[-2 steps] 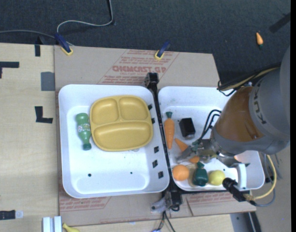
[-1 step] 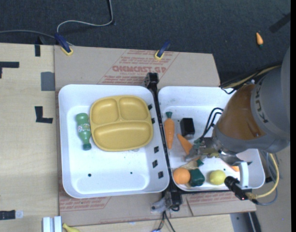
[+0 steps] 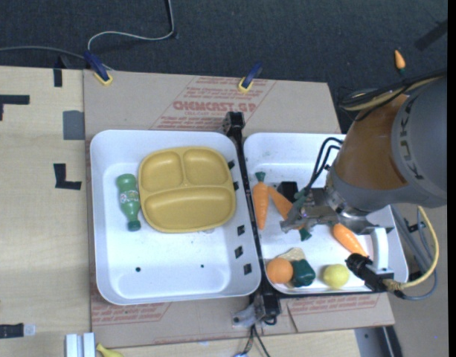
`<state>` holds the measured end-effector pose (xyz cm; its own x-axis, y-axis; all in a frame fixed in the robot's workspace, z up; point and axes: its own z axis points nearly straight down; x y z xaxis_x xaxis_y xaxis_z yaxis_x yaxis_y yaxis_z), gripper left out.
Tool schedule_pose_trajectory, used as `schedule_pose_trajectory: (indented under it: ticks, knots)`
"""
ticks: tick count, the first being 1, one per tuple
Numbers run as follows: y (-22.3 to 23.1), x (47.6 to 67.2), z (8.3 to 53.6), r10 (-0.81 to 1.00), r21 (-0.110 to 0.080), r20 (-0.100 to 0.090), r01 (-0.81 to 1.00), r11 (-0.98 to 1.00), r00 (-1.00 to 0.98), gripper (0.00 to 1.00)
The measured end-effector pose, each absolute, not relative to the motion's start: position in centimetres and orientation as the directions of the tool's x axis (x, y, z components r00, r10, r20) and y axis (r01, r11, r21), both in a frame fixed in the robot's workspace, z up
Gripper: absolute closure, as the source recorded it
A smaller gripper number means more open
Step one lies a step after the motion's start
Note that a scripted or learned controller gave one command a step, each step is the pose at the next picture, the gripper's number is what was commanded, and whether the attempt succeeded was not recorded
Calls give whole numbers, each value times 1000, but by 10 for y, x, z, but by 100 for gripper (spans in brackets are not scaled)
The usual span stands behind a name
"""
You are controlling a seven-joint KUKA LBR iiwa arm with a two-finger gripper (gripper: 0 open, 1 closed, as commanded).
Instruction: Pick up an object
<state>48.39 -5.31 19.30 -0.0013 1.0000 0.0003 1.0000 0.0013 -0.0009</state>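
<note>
My gripper hangs low over the middle of the right bin, under the grey arm with its orange band. A carrot lies just left of it by the bin's left wall. A second orange piece sits beside the gripper, partly hidden by it. A small green bit shows right below the gripper. Another carrot lies to its right. Along the near wall sit an orange, a dark green item and a yellow lemon.
The left bin holds a yellow divided plate and a green bottle lying beside it. A black divider runs between the bins. A small black object lies behind the gripper. Cables run over the cardboard at the back.
</note>
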Motion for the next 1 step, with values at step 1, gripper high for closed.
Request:
schedule_pose_trajectory:
  ticks: [1]
  knots:
    - [50, 484, 252, 1000, -1, 1, 1000, 2, -2, 100]
